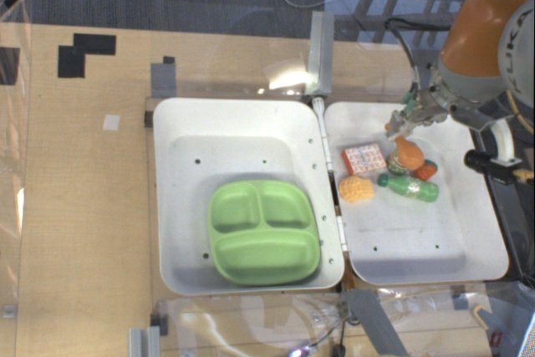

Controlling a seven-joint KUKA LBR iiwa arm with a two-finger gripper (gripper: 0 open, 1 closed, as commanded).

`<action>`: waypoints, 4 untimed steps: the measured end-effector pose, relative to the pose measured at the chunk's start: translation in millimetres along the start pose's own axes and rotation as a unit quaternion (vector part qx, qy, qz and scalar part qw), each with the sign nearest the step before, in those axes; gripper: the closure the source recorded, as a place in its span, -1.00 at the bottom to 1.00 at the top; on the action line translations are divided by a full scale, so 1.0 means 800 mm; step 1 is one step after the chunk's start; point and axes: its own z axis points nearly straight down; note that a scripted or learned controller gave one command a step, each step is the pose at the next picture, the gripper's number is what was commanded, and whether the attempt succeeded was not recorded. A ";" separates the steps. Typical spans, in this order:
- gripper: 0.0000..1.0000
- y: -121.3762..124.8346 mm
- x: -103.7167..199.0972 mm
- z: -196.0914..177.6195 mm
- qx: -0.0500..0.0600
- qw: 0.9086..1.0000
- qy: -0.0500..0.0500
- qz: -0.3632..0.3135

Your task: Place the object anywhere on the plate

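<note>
Nearest the camera, at the front of the left bin (167,180), lies the green plate (264,232), a three-compartment tray with nothing on it. Across the divider, the right bin (435,255) has a bare front half, and its objects cluster toward the back. First comes a yellow bumpy ball (357,190) close to the divider, with a green bottle (411,188) lying on its side to its right. Just behind these sit a small red-and-white patterned box (364,158) and, to its right, an orange object (408,153) with a small red piece (427,171) beside it. The gripper (405,123) hangs directly behind and just above the orange object, its tips very near that object's top; whether they touch it, and how far apart they stand, cannot be made out. Nothing is visibly held. Behind, the grey arm (485,29) with its orange band rises to the right.
</note>
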 end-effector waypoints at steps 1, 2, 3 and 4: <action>1.00 -0.042 0.115 -0.018 0.000 1.000 0.001 -0.020; 1.00 -0.039 0.199 -0.050 -0.001 0.986 0.002 -0.170; 1.00 -0.067 0.321 -0.017 0.000 0.985 0.002 -0.171; -1.00 -0.067 0.320 -0.017 0.000 0.985 0.002 -0.170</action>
